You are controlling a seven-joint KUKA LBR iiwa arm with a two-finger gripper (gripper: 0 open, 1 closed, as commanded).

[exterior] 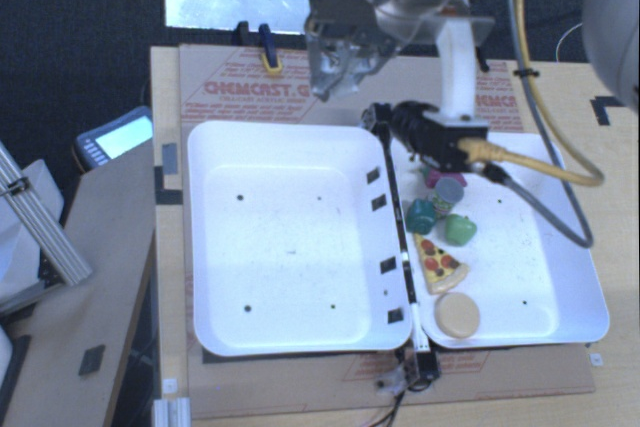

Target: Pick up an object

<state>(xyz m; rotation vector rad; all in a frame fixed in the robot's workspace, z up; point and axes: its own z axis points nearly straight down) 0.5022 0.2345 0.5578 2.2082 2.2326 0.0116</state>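
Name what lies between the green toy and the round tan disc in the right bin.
The pizza slice lies between the green toy and tan disc, in the camera view.

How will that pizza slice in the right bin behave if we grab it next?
The pizza slice lies flat, so it likely won't roll, though its low edge may be hard to pinch. It looks like a stiff, light toy. Pushed, it could slide into the tan disc close beside it.

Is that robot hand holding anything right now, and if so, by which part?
Nothing, as far as the view shows: the hand hangs bare above the bench, and the small toys lie in the right bin.
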